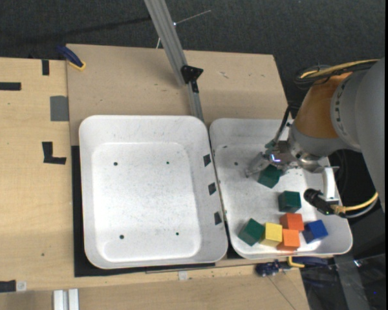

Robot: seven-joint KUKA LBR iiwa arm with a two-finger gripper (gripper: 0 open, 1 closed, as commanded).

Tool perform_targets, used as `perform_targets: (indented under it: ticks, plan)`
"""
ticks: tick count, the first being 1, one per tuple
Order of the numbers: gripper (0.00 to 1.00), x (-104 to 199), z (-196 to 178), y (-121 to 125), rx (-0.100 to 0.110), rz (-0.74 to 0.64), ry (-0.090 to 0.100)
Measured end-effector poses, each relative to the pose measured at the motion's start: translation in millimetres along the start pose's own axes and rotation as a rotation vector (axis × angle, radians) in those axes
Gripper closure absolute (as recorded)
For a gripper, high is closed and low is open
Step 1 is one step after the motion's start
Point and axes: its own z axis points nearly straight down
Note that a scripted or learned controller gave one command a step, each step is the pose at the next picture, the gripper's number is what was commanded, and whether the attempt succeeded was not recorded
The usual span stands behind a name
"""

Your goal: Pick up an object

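Arm enters from 3 o'clock over the right bin (236,131). The jaws (266,168) sit directly above a tilted green block (269,177); whether they are apart or clamped on it cannot be told. Toward 5 o'clock from that block lies a second green block (289,201). At the bin's 6 o'clock edge: green (251,232), yellow (273,232), two orange (291,230) and one blue block (315,230), clustered touching. Left bin (90,134) adjoins on the tabletop (26,192).
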Motion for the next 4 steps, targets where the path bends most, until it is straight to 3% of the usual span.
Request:
perform_targets:
  ticks: [1, 3, 4]
  plan:
    - [1.00, 1, -12, 1, -0.001, -0.001, 0.002]
    - [1.00, -7, -136, -3, -0.009, 0.001, 0.000]
    - [1.00, -7, -154, -2, -0.005, 0.000, 0.001]
